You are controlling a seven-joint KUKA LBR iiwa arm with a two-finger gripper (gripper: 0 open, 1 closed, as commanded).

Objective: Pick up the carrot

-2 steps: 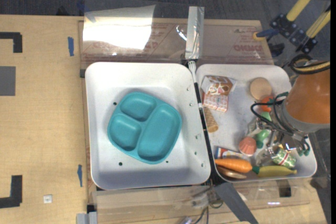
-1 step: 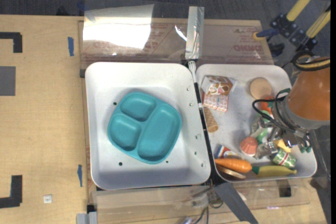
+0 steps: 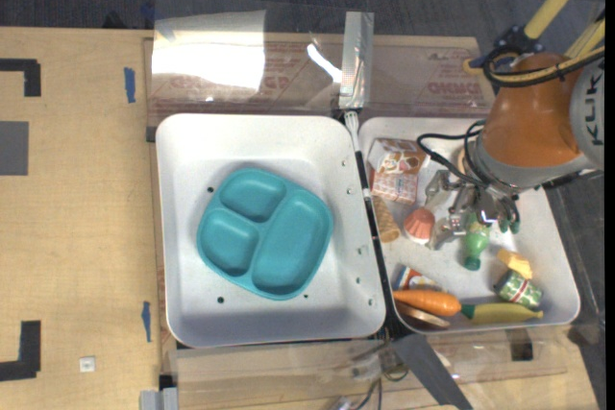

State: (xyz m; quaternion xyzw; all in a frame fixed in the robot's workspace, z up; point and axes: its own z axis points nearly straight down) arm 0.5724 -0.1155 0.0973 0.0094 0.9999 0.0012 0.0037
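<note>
The carrot is orange and lies on its side near the front edge of the right bin, its tip pointing right. My gripper hangs over the middle of that bin, behind the carrot and a little to its right, well apart from it. Its metal fingers point down among the toys, close to a pink round item and a green bottle-shaped toy. Nothing is visibly held.
The right bin also holds a snack packet, a waffle-like piece, a yellow banana-like item, a small green can and a yellow block. The left bin holds a teal divided plate.
</note>
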